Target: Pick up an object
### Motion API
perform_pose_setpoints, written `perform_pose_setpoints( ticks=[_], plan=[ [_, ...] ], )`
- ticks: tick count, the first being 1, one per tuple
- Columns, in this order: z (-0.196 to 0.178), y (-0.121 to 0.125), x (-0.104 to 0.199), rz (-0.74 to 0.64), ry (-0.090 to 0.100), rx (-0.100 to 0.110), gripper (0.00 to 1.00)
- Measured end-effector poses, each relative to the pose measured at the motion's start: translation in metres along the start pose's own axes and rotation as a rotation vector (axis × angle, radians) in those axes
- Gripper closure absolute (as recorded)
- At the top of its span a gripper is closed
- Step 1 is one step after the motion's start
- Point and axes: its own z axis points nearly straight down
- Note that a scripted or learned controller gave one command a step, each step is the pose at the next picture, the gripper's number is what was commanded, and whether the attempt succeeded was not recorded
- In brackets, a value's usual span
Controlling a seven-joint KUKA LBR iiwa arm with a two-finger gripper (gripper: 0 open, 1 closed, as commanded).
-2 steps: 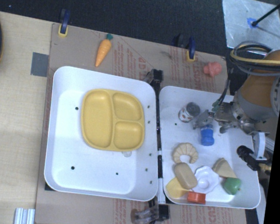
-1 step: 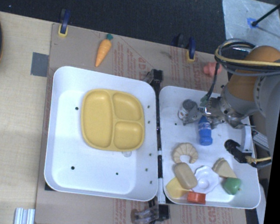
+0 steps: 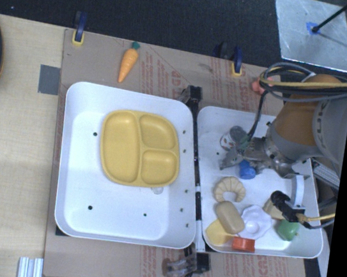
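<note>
Camera view: small rounded blue object (image 3: 247,171) just beside gripper (image 3: 236,152), state of fingers impossible to tell.

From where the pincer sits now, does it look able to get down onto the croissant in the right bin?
Probably yes. The pincer hangs over the right bin, and the croissant lies just nearer the camera with its top uncovered. The blue piece and tan bread roll crowd its sides, so closing cleanly could be tight.

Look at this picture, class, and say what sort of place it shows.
Probably a robotics lab bench set up for grasping trials: a robot arm reaches over two white bins, toy food such as a croissant fills one, and clamps pin the board down.
</note>
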Motion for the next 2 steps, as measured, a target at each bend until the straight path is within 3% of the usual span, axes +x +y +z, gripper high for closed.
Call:
perform_pose_setpoints(
  ticks=[1,2],
  plan=[
    [-0.0021,0.0682,0.0127,-0.004,-0.001,-0.012,0.00],
    [-0.0012,0.0650,0.0221,-0.002,-0.001,-0.004,0.00]
  ],
)
